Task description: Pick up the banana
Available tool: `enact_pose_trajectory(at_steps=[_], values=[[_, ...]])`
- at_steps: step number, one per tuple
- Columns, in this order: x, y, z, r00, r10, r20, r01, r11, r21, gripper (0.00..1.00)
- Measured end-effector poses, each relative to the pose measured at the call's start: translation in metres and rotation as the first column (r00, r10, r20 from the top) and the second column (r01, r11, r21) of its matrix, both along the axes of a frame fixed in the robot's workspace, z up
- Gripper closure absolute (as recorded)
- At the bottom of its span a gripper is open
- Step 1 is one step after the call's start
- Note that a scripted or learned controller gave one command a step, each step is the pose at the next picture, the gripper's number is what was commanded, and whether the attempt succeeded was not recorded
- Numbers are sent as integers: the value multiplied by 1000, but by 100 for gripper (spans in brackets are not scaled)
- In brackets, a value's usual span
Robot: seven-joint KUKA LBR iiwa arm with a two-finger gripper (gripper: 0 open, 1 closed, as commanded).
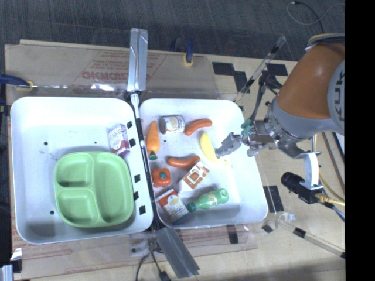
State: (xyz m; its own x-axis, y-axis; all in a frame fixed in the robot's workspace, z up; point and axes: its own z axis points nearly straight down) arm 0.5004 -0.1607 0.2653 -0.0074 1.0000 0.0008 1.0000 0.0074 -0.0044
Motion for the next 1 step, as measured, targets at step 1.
enact_pose_trajectory(at_steps=[1], values=[[53,-35,-43,999,51,0,-51,999,-1,0]])
